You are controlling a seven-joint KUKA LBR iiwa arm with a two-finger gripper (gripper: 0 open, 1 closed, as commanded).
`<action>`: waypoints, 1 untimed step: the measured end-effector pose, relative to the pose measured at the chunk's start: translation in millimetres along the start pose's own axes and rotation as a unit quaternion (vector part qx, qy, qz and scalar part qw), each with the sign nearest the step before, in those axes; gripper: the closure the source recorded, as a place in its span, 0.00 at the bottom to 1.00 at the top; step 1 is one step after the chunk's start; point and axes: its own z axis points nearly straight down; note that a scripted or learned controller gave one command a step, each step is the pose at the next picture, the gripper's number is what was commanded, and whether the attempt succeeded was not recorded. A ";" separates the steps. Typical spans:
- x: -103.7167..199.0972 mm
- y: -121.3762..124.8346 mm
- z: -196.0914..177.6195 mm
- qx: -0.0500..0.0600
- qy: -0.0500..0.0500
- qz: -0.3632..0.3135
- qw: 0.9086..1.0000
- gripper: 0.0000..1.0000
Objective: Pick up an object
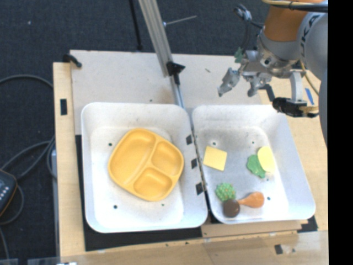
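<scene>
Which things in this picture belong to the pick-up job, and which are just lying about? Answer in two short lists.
Part of the job:
- tool, open, above the right bin's far edge
- yellow square slice
- green leafy piece touching a pale yellow piece
- small green floret
- drumstick
- right bin

Lying about:
- yellow divided plate
- left bin
- metal pole

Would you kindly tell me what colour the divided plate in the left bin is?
The divided plate is yellow-orange, seen plainly in the camera view.
</scene>
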 end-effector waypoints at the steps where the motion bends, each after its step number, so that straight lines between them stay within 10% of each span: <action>1: -0.4 -0.1 -0.1 0.000 -0.001 0.000 1.000 0.00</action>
